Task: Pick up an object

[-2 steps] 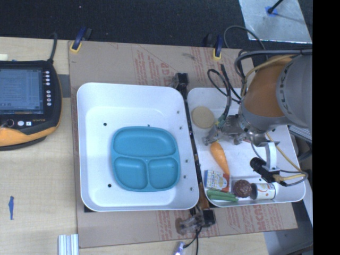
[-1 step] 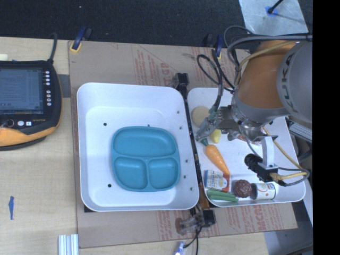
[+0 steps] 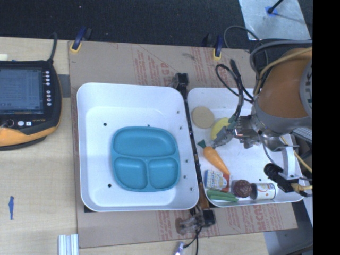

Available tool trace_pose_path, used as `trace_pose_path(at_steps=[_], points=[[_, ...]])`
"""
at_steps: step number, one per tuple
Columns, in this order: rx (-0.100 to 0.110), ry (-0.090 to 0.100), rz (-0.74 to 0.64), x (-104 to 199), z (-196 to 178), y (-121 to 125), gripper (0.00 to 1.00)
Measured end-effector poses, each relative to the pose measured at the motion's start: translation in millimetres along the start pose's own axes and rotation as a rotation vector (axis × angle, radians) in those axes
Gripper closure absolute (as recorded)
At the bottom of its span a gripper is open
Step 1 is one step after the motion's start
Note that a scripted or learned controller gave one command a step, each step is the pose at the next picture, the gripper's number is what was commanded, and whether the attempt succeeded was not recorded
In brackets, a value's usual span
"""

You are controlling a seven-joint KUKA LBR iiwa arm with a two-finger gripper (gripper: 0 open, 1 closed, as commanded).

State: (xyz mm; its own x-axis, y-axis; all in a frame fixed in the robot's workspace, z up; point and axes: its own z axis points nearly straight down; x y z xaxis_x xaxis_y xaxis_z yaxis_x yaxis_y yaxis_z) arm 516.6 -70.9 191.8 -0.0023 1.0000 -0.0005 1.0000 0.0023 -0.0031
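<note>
1. I reach in from the right over the worktop [image 3: 48, 195], my grey arm [image 3: 284, 92] with its orange band hanging above the right bin [image 3: 249, 102].
2. My jaws [image 3: 226, 136] sit low over the upper middle of that bin, just beside a yellow object [image 3: 219, 126] that looks like a banana or lemon toy; I cannot tell whether they touch it.
3. How far my jaws stand apart I cannot tell: the wrist, cables and brackets crowd the spot, and nothing shows plainly between them.
4. A round tan disc [image 3: 202, 116] lies just left of the yellow object, near the bin's upper left corner.
5. Below my jaws a toy carrot [image 3: 217, 159] lies at a slant, green top toward the upper left.
6. Along the bin's lower edge lie a small printed box [image 3: 217, 179], a green pod-shaped piece [image 3: 221, 196], a dark brown ball [image 3: 241, 188] and a white tube [image 3: 264, 190] on its side, close together.
7. The left bin [image 3: 95, 110] holds a blue divided plate [image 3: 144, 158], flat near its middle.
8. A control pendant [image 3: 26, 102] with a screen rests on the worktop, well left of both bins.
</note>
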Motion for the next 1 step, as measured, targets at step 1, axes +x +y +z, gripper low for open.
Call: trace_pose_path(at_steps=[1], points=[[0.003, 0.0, -0.003, -22.4, 83.6, -0.5, 0.0]])
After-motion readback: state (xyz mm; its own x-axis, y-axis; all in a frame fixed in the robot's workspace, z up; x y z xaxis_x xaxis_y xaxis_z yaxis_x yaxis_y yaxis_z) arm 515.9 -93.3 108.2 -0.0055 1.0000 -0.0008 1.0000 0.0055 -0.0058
